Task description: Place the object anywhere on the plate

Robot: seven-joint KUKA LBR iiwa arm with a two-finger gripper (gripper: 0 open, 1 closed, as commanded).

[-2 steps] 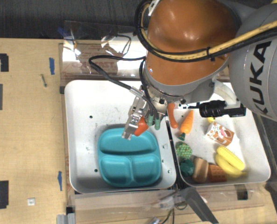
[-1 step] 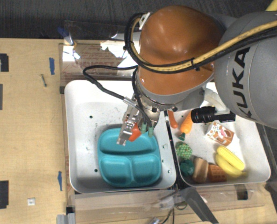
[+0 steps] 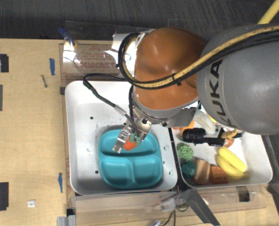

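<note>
the gripper has its fingers closed on a small orange object just over the upper compartment of the teal divided plate, which sits in the left white bin.

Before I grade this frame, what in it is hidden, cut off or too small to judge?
- Right bin: the arm covers its upper part in the camera view.
- Orange object: small, at the pincer tips over the teal plate; whether it is gripped or resting cannot be told.
- Objects beside the banana: crowded, partly covered by the arm.
</note>
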